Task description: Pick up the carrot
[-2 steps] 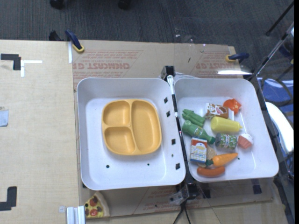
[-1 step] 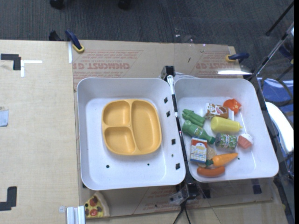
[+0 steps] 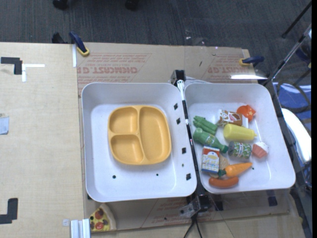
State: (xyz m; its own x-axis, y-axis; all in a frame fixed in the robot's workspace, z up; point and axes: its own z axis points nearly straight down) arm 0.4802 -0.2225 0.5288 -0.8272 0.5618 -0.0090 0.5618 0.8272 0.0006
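1. Nearest the camera, a small toy pizza slice (image 3: 100, 220) lies on the brown cardboard sheet (image 3: 124, 66), just outside the front left corner of the left shallow white plastic bin (image 3: 94, 172).
2. In the right shallow white plastic bin (image 3: 277, 167), a red sausage-shaped toy (image 3: 223, 182) lies along the front wall.
3. The orange toy carrot with a green stub (image 3: 237, 169) lies flat just behind and touching that red toy, its tip pointing right (near the bin's front, right of centre).
4. A small red-and-white carton (image 3: 210, 160) stands at the carrot's left; a green labelled can (image 3: 240, 149) and a pink-and-white piece (image 3: 260, 149) lie just behind it.
5. Mid-bin lie a yellow bottle-shaped toy (image 3: 238, 132) and a cluster of green toy vegetables (image 3: 205, 128).
6. Further back lie a small brown-and-white carton (image 3: 229, 117) and a red tomato-like toy (image 3: 246, 112).
7. In the left bin, a yellow three-compartment plastic plate (image 3: 140, 134) lies at the centre.
8. Two blue clamps (image 3: 79, 43) (image 3: 252, 60) pin the cardboard's far corners.
9. Whether the gripper is open or closed cannot be told.
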